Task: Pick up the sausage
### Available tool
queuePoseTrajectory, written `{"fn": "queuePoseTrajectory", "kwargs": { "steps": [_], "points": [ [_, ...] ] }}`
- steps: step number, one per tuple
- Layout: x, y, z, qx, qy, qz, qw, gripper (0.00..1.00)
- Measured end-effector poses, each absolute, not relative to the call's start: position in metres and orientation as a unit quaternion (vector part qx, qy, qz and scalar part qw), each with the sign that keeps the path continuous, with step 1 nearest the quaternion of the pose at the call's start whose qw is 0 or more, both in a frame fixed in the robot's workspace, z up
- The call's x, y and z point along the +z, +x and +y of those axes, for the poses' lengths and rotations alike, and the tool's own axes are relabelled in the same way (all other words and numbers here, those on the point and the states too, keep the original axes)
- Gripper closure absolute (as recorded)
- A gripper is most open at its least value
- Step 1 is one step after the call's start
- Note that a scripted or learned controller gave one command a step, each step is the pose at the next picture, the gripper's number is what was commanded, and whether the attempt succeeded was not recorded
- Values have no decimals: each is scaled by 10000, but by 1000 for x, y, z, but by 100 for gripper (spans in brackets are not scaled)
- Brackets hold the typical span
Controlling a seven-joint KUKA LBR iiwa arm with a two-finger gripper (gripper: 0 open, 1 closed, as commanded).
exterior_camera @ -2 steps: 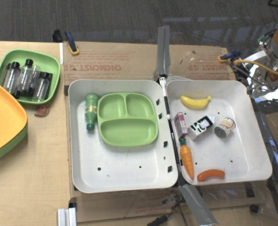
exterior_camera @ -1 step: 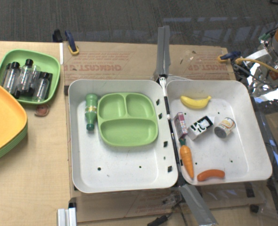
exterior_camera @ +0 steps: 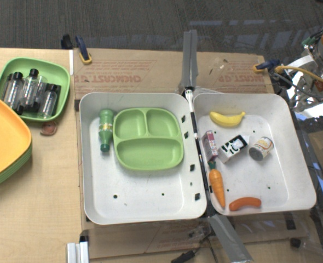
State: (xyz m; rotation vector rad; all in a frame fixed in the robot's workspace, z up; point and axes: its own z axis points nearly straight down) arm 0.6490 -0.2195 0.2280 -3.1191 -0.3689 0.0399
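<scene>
Left bin: we see a green divided plate in its upper half, and a green bottle lying just beside the plate's left edge.
Right bin: we count a banana at the top, a pink packet, a black-and-white carton, a can on its side, and a carrot along the left wall.
Sausage: we find it lying near the lower edge of the right bin, just right of the carrot's tip.
Green tray: upper left of the frame, holding dark-capped bottles.
Orange plates: stacked at the left edge.
Claw: we cannot tell its state.
</scene>
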Motion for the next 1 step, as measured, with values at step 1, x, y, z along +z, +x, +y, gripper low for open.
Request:
{"fn": "queuePoseTrajectory", "kwargs": {
  "steps": [1],
  "points": [
    [236, 649, -219, 143, -9927, -1194, 2, 100]
  ]
}}
